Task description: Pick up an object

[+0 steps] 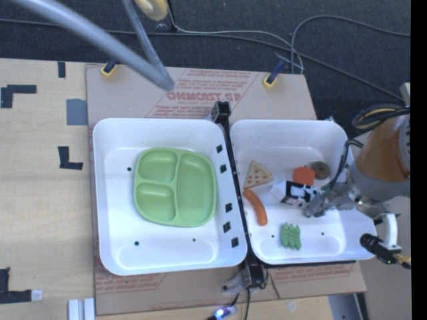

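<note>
In the right bin (333, 239), the gripper (313, 209) crowds a black-and-white block (293, 192); jaws' state unclear, so it may nudge it aside.

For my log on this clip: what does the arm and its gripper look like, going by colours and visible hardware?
The arm is a rounded grey body with a broad orange band above the wrist. Dark cables loop over its top, one with a yellowish sheath. The gripper at its end is grey metal with dark parts. A white piece with a black tip juts out beneath the arm.
</note>
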Controlling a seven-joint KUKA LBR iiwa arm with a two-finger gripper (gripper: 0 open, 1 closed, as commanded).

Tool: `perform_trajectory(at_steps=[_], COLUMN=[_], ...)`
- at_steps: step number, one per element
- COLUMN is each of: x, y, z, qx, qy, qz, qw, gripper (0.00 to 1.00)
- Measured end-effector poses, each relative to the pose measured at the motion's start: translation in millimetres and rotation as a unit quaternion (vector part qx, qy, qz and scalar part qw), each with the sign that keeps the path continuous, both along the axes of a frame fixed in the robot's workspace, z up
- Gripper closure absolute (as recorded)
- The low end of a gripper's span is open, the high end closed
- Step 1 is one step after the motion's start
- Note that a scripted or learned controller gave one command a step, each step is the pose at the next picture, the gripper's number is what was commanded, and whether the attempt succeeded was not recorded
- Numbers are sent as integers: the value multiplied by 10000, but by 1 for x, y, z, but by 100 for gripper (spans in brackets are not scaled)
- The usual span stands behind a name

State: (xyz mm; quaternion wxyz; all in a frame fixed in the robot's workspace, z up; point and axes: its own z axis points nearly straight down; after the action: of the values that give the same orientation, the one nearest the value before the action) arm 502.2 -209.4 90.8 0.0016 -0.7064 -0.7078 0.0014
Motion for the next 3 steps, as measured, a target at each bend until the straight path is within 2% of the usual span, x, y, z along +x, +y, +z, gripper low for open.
perform_trajectory(at_steps=[1, 2, 3], x=[-4, 6, 7], y=[-6, -1, 0], z=[56, 108, 126], qx=[1, -4, 3], qy=[-10, -20, -4], qz=[-8, 7, 2], qw=[10000, 10000, 10000], gripper=[100, 100, 100])
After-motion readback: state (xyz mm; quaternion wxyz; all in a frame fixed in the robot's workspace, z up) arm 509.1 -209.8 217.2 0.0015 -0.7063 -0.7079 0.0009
